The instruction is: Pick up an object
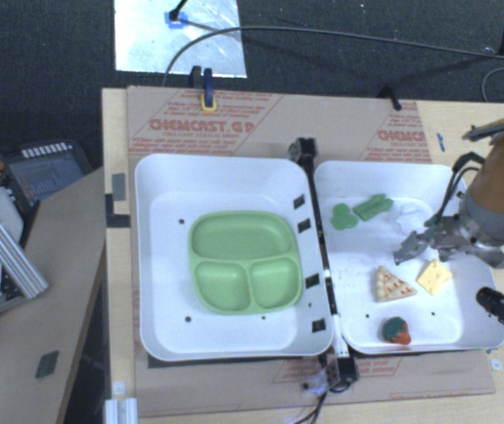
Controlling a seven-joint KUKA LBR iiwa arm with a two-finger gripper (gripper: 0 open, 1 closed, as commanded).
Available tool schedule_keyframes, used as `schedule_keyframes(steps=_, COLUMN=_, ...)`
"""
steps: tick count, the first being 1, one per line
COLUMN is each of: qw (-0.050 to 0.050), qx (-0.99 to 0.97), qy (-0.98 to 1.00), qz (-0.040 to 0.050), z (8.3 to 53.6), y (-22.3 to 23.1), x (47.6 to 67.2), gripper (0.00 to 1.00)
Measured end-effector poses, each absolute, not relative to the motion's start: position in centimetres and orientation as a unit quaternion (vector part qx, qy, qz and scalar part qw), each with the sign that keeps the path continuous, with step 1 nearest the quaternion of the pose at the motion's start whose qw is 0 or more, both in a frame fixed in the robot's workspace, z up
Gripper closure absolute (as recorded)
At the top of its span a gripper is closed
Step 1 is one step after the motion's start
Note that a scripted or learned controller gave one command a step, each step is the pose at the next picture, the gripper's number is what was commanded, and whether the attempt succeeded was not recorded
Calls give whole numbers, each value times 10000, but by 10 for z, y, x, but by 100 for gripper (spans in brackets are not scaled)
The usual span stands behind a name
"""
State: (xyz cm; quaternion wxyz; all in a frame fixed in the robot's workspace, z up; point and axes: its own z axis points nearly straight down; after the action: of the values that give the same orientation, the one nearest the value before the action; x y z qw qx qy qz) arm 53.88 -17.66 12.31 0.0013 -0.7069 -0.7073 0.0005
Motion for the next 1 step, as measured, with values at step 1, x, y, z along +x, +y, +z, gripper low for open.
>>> schedule_keyframes(steps=1, qw=-21, qx=-7066, qy=-7076, qz=-7, z=136, y=-177, x=540, gripper=100)
